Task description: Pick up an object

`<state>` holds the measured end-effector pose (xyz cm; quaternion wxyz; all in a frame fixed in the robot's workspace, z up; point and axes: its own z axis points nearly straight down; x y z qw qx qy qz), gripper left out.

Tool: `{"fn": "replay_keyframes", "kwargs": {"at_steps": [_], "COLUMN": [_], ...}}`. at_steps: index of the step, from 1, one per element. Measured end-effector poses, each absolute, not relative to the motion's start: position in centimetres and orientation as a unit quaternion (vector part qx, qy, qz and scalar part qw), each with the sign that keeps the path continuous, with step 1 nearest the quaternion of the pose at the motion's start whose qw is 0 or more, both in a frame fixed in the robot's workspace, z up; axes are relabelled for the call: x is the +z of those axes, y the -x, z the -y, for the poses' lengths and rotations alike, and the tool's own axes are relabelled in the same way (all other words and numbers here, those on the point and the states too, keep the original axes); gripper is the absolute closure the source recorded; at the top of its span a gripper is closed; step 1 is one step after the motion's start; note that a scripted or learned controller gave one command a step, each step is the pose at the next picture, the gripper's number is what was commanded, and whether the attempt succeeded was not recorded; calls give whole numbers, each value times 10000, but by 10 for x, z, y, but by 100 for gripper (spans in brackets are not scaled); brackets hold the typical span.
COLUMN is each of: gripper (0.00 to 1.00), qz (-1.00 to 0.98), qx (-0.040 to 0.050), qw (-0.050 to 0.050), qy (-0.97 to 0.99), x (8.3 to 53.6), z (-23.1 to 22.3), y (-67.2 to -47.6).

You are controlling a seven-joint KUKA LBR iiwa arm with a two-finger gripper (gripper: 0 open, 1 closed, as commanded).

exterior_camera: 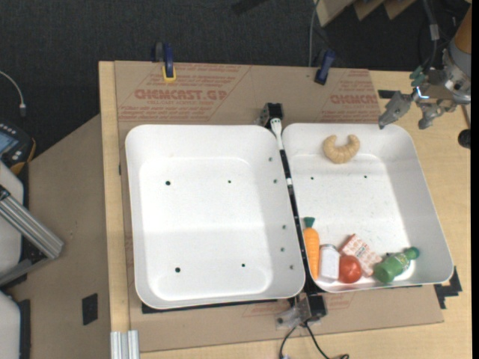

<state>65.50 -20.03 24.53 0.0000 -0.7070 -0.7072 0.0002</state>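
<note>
My gripper (408,112) hangs spread wide and empty above the right bin's (419,172) far right corner; croissant (340,147) lies alone at far side, nearest; recommend descending squarely, fingers straddling its curve.

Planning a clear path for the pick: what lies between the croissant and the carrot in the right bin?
Nothing: in the camera view, only bare white bin floor lies between the croissant and the carrot.
</note>
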Motion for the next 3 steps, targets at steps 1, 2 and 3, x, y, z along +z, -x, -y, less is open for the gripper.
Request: {"fn": "replay_keyframes", "kwargs": {"at_steps": [1, 2, 3], "gripper": [0, 0, 0], "qz": [7068, 7090, 7083], "qx": [6, -27, -14], "qw": [25, -26, -10], "qy": [7074, 7052, 7059], "x": [260, 330, 360], "z": [159, 108, 77], "y": [-557, -520, -478]}}
